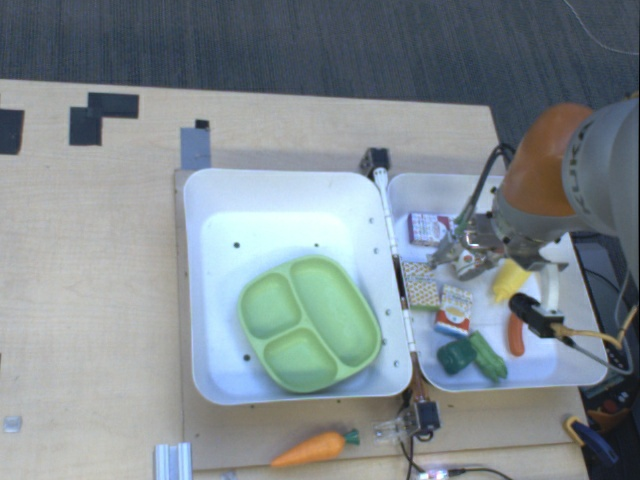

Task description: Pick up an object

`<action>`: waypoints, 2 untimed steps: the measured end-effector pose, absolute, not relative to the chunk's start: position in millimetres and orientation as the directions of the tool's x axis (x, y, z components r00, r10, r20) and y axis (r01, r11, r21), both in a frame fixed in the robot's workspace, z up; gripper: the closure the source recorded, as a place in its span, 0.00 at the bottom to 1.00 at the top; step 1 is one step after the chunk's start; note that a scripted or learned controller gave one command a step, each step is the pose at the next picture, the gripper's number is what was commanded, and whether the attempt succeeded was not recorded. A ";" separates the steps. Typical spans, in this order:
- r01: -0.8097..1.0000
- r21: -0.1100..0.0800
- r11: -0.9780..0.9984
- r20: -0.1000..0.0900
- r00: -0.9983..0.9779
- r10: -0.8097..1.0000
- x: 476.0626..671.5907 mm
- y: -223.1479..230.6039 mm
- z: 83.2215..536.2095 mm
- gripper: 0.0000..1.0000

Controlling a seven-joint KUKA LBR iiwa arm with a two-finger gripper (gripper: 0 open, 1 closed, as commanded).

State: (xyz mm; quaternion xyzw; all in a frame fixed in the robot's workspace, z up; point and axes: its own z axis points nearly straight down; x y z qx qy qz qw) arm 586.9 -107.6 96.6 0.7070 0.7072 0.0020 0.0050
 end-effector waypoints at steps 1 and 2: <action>1.000 0.010 0.002 -0.002 -0.002 1.000 587.4 -105.6 106.1 1.00; 1.000 0.002 0.002 0.002 -0.002 1.000 515.2 -75.6 184.9 1.00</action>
